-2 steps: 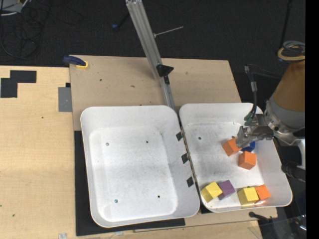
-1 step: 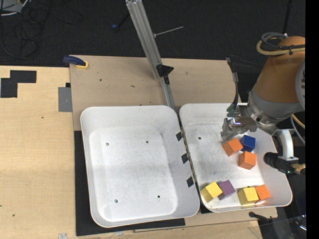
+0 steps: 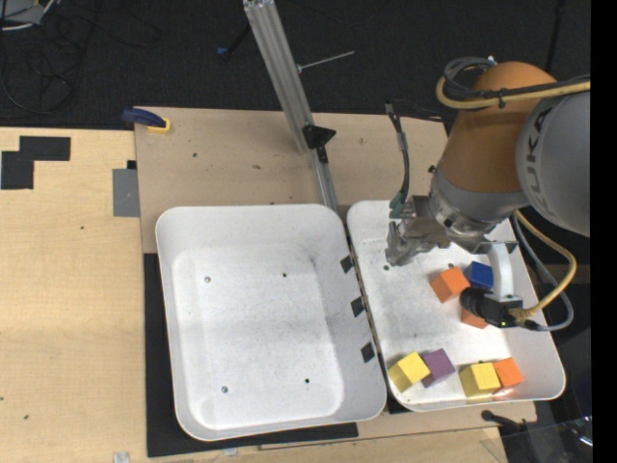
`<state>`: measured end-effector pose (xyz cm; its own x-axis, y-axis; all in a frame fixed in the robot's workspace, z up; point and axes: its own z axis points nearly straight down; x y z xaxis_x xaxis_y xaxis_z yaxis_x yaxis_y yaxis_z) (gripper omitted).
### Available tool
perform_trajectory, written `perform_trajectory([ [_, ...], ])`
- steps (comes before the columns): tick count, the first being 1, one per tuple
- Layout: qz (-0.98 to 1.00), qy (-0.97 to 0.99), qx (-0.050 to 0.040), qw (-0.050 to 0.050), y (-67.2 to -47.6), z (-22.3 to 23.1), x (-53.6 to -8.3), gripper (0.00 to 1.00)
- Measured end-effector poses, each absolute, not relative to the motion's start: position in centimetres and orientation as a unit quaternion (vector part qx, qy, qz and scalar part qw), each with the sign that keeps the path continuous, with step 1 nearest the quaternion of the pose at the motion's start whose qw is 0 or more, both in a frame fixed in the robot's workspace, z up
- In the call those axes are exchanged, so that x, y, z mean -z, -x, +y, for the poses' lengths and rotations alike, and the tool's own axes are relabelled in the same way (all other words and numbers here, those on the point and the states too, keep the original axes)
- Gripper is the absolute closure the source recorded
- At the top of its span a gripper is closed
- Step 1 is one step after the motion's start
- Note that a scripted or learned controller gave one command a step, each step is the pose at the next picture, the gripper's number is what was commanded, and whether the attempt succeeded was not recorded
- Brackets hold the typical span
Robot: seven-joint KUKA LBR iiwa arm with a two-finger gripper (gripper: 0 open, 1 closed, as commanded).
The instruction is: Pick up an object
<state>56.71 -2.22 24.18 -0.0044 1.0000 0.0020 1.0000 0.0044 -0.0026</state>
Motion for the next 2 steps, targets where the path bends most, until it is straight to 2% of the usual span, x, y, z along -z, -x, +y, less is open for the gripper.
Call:
perform_trajectory([
  [1, -0.709, 0.705, 0.0, 0.001, -59.3, 3.4, -23.8, 1.0],
  [2, -0.708, 0.706, 0.0, 0.001, -61.0, 8.5, -24.5, 1.0],
])
